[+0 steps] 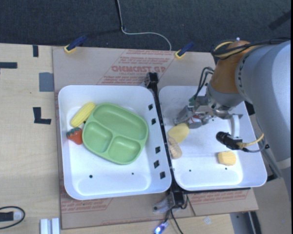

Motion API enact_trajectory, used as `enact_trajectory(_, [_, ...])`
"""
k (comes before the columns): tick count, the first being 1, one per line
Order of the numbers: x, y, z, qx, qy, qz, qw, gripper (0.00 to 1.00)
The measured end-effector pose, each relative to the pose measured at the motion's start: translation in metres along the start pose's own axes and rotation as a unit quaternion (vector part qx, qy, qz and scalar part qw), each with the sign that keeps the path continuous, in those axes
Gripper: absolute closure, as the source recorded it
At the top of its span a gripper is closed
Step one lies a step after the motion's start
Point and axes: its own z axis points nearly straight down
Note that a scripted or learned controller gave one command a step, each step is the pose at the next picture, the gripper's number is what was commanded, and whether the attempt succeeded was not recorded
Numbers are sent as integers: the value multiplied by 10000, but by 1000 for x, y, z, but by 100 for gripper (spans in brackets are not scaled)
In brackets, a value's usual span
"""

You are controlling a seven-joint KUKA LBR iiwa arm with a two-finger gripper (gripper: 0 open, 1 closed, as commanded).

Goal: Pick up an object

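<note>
yellow pear-like piece lies slantwise, beside end effector.

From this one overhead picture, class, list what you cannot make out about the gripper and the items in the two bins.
- The gripper: its fingers are small and blurred, so open or shut is unclear.
- Gripper and pale yellow item: touching or apart cannot be judged from above.
- The red item: partly tucked behind the green plate, its shape unclear.
- The tan piece: too small to identify.
- The arm: cut off by the right edge.
</note>
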Motion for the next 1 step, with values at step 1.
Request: enact_trajectory(1, [-5,3,-18,-51,-21,17,10000,100])
